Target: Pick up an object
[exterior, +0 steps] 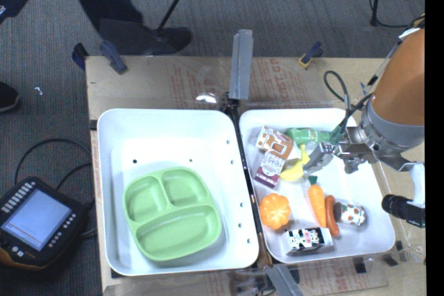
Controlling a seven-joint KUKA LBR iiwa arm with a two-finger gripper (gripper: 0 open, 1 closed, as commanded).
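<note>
Brown bench top carries two shallow white bins side by side: left bin, right bin, rims touching at centre. Grey upright post stands behind them.

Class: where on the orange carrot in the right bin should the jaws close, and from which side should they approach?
Grip the carrot across its thick middle, coming from above. It lies flat and long; its left flank looks clear, but a red piece crowds its right.

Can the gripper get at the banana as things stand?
Probably yes. The gripper sits in the right bin right beside the banana, whose top is uncovered. The green item and snack packet crowd its sides, so finger room looks tight.
</note>
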